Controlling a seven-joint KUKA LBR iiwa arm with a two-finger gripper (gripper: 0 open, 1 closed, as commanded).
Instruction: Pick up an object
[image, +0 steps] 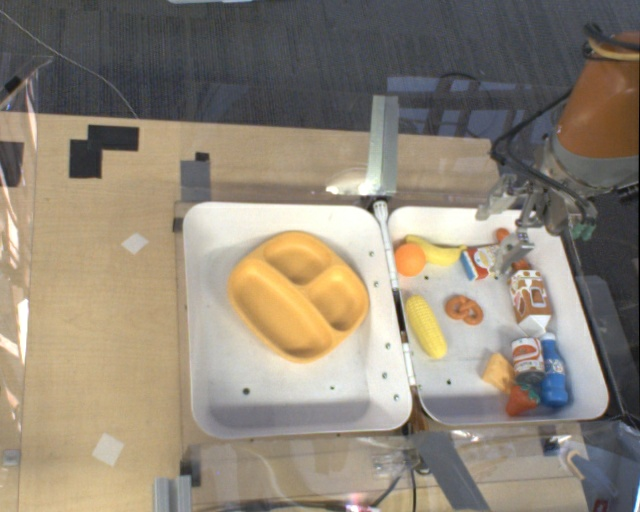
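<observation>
**Hovering over the right bin, nothing picked yet**

We see the arm (600, 100) reaching in at the upper right, with the gripper (520, 235) hanging over the far end of the right bin (590, 400). We judge this to be the approach step: the gripper sits above the clutter and no object shows between its fingers. Whether those fingers stand apart or together we cannot tell; the metal parts blur into the toys beneath.

The candidates all lie in the right bin. Closest under the gripper are a small red-and-white carton (478, 263) and a brown-and-white carton (529, 296). Further left lie a banana (433, 250) touching an orange (410, 259), then a corn cob (425, 326) and a pretzel (463, 310). At the near end a blue bottle (554, 374), a small can (526, 353) and a cheese wedge (495, 371) crowd together.

The left bin (210, 400) carries a yellow divided plate (297, 294).

Next, we think, the move calls for settling on one target, likely a carton below, and descending squarely so the neighbours are not knocked.
</observation>
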